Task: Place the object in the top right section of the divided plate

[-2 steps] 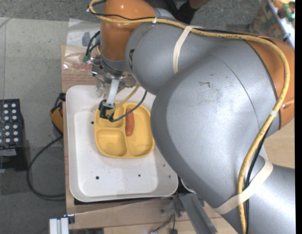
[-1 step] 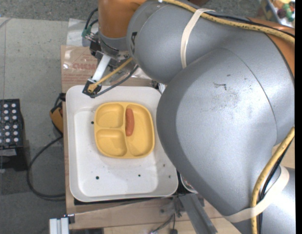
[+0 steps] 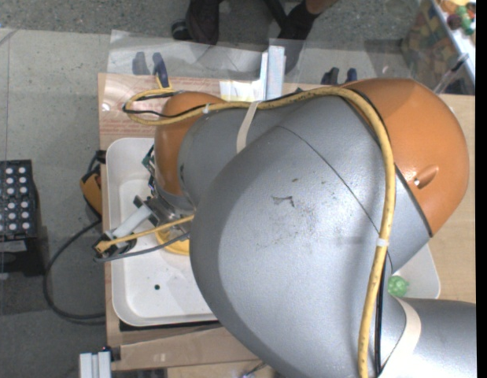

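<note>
The bulky grey metal arm (image 3: 306, 227) has rounded, faintly scuffed casings and glossy orange joint bands, one broad orange dome (image 3: 420, 148) at its upper right. A thin yellow cable (image 3: 382, 203) runs along the grey shell, tied by pale straps, looping past the smaller orange band (image 3: 176, 132).

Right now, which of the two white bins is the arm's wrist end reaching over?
The left bin: the arm ends above it. The right bin shows as a corner with a green object.
</note>
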Motion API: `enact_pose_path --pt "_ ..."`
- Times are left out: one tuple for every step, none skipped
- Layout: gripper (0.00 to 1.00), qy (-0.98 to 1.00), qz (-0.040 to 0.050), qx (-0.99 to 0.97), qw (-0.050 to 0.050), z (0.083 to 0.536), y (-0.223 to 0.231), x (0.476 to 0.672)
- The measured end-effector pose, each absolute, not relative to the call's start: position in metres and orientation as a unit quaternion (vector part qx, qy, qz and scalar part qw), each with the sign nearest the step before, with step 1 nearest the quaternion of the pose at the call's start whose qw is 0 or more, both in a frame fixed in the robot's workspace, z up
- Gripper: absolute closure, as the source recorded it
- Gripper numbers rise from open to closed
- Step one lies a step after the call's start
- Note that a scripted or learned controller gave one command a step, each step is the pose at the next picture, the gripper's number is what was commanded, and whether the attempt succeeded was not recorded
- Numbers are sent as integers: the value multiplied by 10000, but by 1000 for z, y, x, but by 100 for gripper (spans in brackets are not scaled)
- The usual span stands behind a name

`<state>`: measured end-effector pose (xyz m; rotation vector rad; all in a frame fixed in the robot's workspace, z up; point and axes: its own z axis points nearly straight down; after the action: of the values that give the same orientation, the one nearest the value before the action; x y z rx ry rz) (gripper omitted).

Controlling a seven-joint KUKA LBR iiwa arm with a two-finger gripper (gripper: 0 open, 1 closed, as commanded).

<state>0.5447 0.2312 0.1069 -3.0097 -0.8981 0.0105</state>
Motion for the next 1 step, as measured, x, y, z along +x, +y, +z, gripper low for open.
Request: enact_pose_path --pt "100 -1493 27 -9888 -2 160 215 511"
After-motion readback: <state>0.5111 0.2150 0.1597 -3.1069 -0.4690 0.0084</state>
